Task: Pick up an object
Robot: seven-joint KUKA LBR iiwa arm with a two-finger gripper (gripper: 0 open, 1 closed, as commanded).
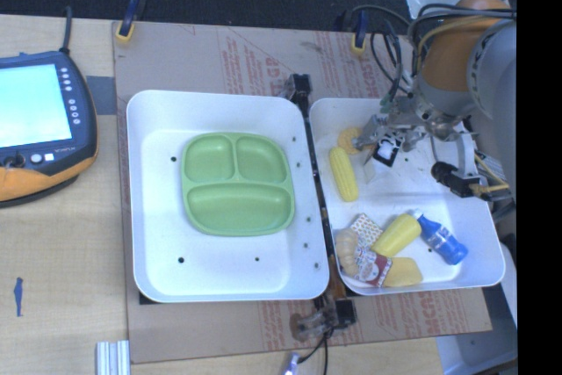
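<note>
My gripper [379, 145] hangs low over the far part of the right bin [479, 268], beneath the grey arm with its orange band. Just left of it lies a yellow corn cob [343, 173], with a small yellowish piece [349, 139] beside the fingers. Nothing shows clearly between the fingers. Toward the near end of that bin lie a yellow bottle [397, 234], a blue bottle [442, 241], a waffle-patterned packet [363, 233] and a yellow block [403, 273].
The left bin [149, 215] holds a green divided plate [237, 183]. A teach pendant [39, 123] sits on the bench at the far left. Clamps [300, 86] join the bins at the far and near seams. Cables loop behind the arm.
</note>
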